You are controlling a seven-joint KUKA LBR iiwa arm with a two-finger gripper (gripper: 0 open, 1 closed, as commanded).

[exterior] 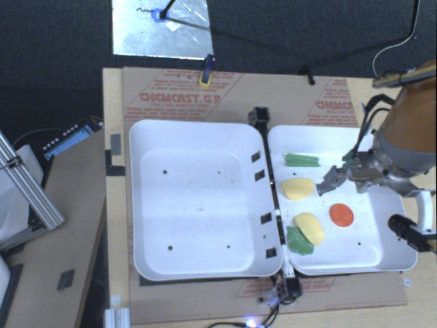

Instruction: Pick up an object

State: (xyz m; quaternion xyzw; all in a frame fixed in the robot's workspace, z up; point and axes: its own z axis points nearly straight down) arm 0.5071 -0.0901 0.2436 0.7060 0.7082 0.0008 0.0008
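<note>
Jaws [328,182] hung over the right bin [392,251], at about nine o'clock from the arm's wrist, and from my remote seat I could not tell whether they were spread or pressed together (the dark metal there blurred into one lump). They sat just beside a pale yellow object [297,188], on its three o'clock side, very near it, though I could not tell whether they touched it, and I saw nothing pinched between them. The arm [410,135] came in from three o'clock, its orange band above the grey wrist.

Candidates for picking all lay in the right bin. A green strip [302,160] lay at twelve o'clock from the pale yellow object, apart from it. A round red-orange piece [341,215] rested at about five o'clock from the jaws, near but separate. Toward six o'clock, a second yellow object [311,228] lay touching a green leafy piece [298,241], which sat on its seven o'clock side close to the bin's dividing wall.

At nine o'clock stood the left bin [147,203], alongside the right one, both on a cardboard sheet [184,94] that covered the worktop [65,197]. A shiny foil square [160,19] lay beyond the sheet at eleven o'clock.
</note>
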